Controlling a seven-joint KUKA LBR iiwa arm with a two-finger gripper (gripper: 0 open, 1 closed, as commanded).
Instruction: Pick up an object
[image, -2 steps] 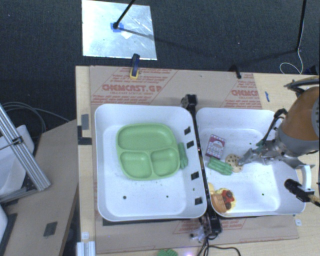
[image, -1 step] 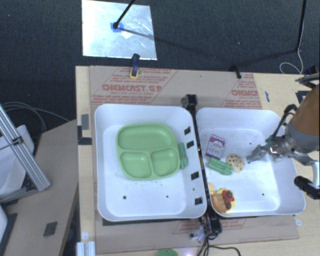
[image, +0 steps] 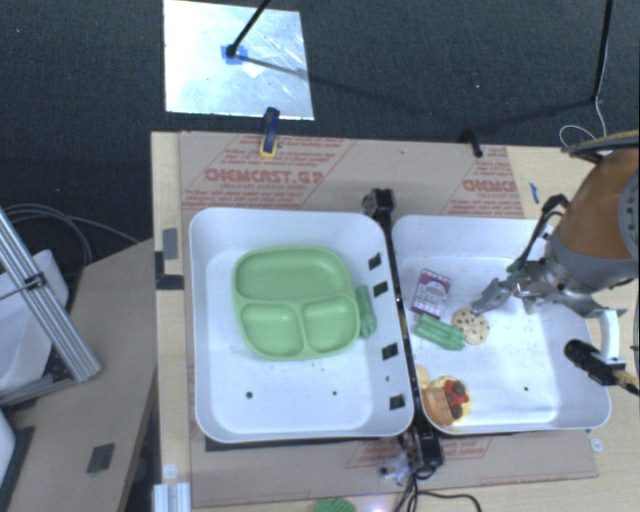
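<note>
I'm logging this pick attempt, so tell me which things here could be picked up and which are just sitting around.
Part of the job:
gripper, low in the right bin
cookie, just below it
green piece
small pink packet
toy food with red bits

Just lying about:
green divided plate in the left bin
cardboard sheet

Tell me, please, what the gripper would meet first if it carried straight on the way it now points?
Probably the round cookie, just beyond the gripper toward the bins' divider, with the green piece next; height above the bin is unclear.
</note>
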